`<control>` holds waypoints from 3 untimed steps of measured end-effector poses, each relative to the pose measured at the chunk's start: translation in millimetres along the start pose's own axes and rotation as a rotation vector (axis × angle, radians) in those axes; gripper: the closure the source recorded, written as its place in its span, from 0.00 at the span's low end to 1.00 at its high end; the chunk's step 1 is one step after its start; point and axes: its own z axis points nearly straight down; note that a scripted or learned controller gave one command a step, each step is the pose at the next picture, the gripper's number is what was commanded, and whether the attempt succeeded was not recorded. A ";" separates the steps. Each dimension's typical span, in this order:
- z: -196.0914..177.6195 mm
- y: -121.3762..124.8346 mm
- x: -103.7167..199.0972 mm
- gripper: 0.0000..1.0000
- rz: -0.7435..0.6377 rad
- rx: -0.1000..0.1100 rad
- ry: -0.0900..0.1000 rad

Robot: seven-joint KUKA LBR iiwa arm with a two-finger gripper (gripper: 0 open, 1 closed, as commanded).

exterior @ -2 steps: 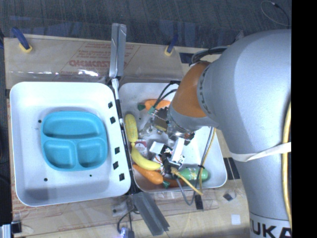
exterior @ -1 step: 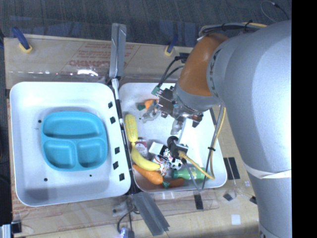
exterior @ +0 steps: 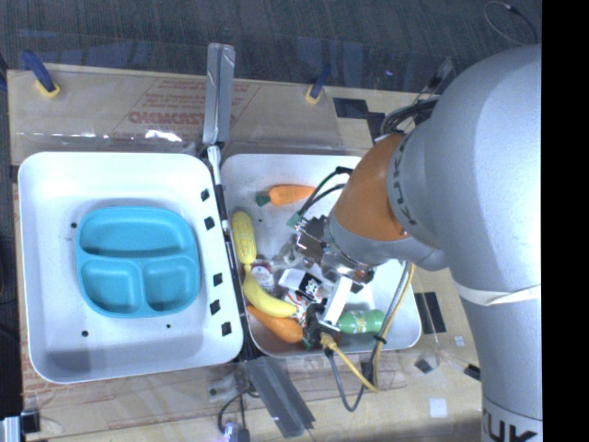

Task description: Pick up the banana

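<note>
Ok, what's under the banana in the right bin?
An orange piece pokes out along the near edge of the banana, touching it. How far it runs underneath is covered, and the pincer hides the right ends of both.

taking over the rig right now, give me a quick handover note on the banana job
Claw: low over the right bin, just right of the banana; open or shut cannot be told.
Banana: lying in the right bin near its left wall, below the corn cob, above an orange piece.
Done: arm reached into the bin.
Left: grasp and lift the banana; it is not yet seen held.
</note>
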 end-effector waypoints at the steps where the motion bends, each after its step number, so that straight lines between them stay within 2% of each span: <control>1: 0.0 50.7 26.7 0.00 0.136 0.000 -0.003; 2: -156.8 131.1 50.0 0.00 -0.034 0.009 -0.006; 3: 17.3 115.1 68.0 0.00 0.019 0.013 -0.008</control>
